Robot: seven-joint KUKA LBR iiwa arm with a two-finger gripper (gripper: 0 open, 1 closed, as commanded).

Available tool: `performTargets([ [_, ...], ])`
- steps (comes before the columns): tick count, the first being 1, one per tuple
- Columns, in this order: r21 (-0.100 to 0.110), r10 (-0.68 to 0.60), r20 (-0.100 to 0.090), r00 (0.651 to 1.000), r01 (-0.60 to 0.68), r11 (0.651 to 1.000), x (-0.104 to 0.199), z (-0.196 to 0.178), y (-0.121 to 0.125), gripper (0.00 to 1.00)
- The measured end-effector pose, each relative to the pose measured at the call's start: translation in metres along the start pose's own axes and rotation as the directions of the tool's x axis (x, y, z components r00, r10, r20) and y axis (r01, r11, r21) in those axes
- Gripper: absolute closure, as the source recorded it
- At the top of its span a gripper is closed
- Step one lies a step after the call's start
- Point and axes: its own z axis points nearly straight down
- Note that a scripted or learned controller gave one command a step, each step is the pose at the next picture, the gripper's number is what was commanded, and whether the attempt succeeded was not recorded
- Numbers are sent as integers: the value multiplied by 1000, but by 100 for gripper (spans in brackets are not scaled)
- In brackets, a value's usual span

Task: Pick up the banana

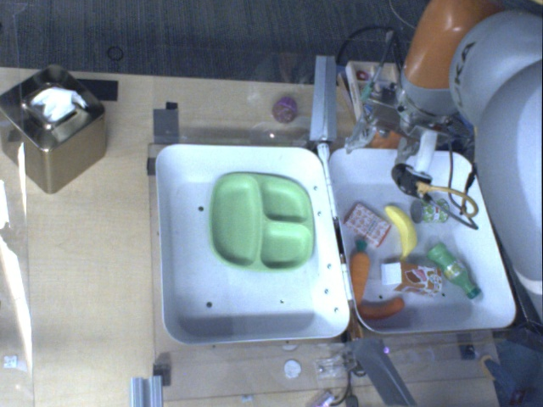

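The yellow banana (402, 229) lies curved in the right bin's middle.

The left bin (182, 308) and right bin (373, 172) (both white) are borne side by side on the wooden bench (85, 278); a brassy box (59, 147) is set apart at the left.

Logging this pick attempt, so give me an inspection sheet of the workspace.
surface: pale bench bearing left bin and right bin, both white.
job's things: banana lying in right bin, untouched.
clutter: carrot, green bottle, sausage, red card around it; green divided tray in left bin.
grippers: gripper over right bin's far edge, apart from banana.
cables: dark loops behind wrist.
surroundings: tissue box, purple ball on bench.
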Motion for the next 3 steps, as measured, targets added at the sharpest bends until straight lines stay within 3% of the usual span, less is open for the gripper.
performTargets([
  [1, 1, -145, 0, 989, 145, 989, -72, 0, -22, 0],
  [2, 1, -167, 0, 986, 167, 986, -100, 116, -28, 0],
  [3, -4, -168, -2, 986, 168, 986, -98, 105, -26, 100],
])
